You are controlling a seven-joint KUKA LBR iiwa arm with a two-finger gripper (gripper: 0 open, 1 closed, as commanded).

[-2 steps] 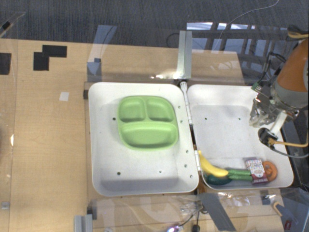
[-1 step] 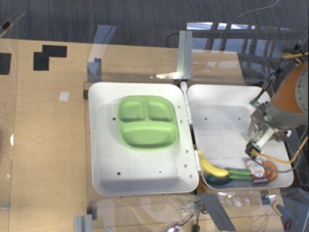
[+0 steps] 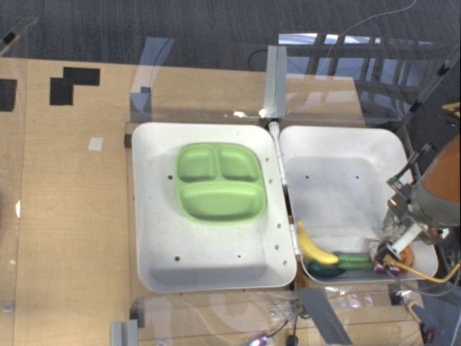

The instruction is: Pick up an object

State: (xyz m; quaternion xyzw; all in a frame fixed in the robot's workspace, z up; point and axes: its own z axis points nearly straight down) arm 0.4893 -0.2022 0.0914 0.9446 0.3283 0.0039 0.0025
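Down at the right bin's [image 3: 338,150] near corner, lower your claw [image 3: 389,254], grip state unreadable, squarely over that green vegetable [image 3: 353,261] beside the banana [image 3: 314,248].

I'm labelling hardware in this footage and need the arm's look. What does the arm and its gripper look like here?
At the frame's right edge, the arm shows a rounded orange band over a grey wrist section. Below it the gripper is a pale metallic assembly with thin dark cables running alongside. Its tip has small white and orange parts, too blurred to make out further.
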